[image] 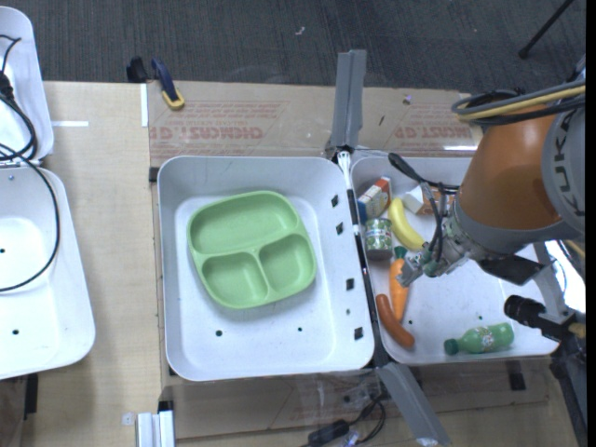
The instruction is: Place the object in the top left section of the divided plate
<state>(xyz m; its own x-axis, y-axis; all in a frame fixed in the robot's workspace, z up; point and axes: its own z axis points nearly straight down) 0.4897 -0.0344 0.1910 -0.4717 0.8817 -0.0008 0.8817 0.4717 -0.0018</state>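
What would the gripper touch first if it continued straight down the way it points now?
Most likely the carrot, which lies just under the gripper in the right bin. Depth is unclear from this slanted view.

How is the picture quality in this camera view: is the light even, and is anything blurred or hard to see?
In the camera view the light is soft and even, with faint shadows in the left bin; the green divided plate is sharp, while the tool over the carrot looks slightly blurred and its details are too small to read.
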